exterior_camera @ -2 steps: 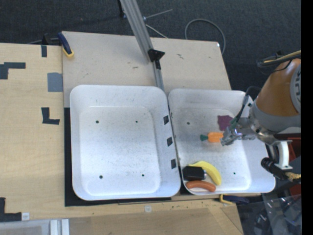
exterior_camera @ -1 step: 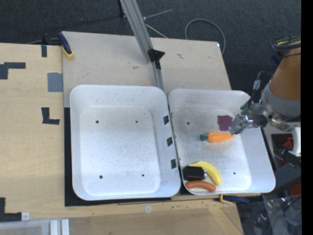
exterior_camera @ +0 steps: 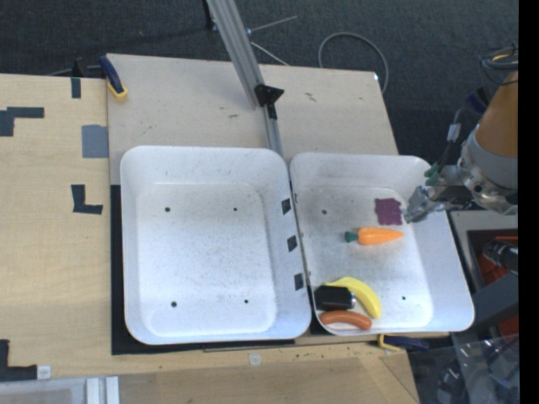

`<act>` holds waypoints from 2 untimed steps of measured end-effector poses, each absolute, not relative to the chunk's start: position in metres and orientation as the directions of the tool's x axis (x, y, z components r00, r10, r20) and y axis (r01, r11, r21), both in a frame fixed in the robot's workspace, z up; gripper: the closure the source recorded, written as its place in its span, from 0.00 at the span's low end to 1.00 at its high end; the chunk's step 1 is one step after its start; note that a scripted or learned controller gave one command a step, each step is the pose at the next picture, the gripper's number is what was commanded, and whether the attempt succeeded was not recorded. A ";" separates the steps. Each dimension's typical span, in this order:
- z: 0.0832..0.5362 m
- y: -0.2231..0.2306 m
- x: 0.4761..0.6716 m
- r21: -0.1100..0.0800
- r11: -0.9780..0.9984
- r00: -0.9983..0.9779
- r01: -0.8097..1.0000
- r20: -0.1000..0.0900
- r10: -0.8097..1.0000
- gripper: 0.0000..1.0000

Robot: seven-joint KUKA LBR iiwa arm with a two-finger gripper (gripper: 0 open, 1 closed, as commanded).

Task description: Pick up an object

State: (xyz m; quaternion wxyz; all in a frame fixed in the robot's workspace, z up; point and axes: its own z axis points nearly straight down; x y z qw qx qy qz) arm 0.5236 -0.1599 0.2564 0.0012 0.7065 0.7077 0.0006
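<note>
The right bin (exterior_camera: 438,310) holds an orange carrot with a green tip (exterior_camera: 377,236), a small purple block (exterior_camera: 388,210), a yellow banana (exterior_camera: 362,295), a black block (exterior_camera: 333,297) and a red-orange sausage-shaped piece (exterior_camera: 345,319). My gripper (exterior_camera: 418,207) hangs over the right bin's right side, just right of the purple block and above the carrot's thick end. Nothing shows between its fingers. The arm's orange band (exterior_camera: 504,118) is at the right edge.
The left bin (exterior_camera: 135,251) stands beside the right one, with a few black clips (exterior_camera: 291,242) along the shared rim. A slanted metal rail (exterior_camera: 240,45) crosses the bench at the back. A white cable loop (exterior_camera: 354,53) lies behind the bins.
</note>
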 end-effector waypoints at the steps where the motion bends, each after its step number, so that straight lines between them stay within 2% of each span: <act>1: 0.261 -0.107 0.544 0.000 0.007 -0.007 1.000 0.002 1.000 1.00; 2: 0.254 -0.061 0.555 -0.002 0.006 -0.006 1.000 0.001 1.000 1.00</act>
